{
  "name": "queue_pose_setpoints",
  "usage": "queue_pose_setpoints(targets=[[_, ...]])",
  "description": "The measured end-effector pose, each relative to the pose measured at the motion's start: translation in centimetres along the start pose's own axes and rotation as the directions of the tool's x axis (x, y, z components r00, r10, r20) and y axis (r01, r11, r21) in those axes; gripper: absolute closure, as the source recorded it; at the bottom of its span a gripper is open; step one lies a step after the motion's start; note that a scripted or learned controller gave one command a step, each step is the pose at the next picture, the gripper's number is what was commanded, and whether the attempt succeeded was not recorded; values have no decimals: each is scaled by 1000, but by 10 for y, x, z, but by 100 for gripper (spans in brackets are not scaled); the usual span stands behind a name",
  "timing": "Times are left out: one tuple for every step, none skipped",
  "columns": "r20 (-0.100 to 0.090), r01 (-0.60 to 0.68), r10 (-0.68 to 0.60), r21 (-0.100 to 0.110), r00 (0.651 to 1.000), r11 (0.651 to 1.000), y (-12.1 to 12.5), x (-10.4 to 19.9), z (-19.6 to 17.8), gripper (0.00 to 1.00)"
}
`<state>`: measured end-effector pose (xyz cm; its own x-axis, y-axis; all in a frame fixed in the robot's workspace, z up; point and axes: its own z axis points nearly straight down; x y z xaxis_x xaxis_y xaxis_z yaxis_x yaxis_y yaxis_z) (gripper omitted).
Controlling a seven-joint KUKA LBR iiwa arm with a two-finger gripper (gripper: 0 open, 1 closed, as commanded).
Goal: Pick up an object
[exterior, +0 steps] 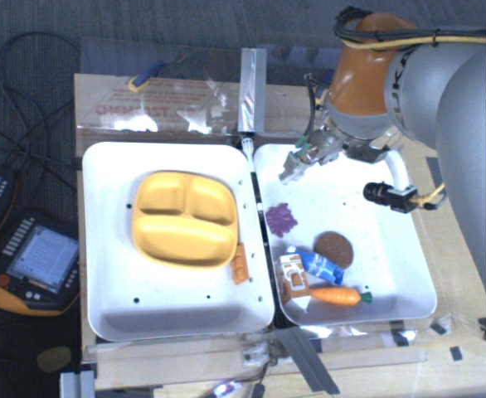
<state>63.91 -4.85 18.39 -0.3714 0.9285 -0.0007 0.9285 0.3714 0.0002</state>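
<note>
- the arm (pixel 442 65) runs off the right edge, so its base is cut off.
- the gripper (pixel 297 166) is small and blurred; its tip cannot be made out.
- the blue bottle (pixel 322 265) is partly hidden under the brown disc (pixel 333 246).
- print on the small box (pixel 292 272) is too small to read.
- the pendant (pixel 23 259) is cut by the left edge.
</note>
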Motion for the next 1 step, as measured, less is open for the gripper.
queue_pose_setpoints(targets=[[1, 24, -24, 0, 1000, 1000, -6, -28, -78, 100]])
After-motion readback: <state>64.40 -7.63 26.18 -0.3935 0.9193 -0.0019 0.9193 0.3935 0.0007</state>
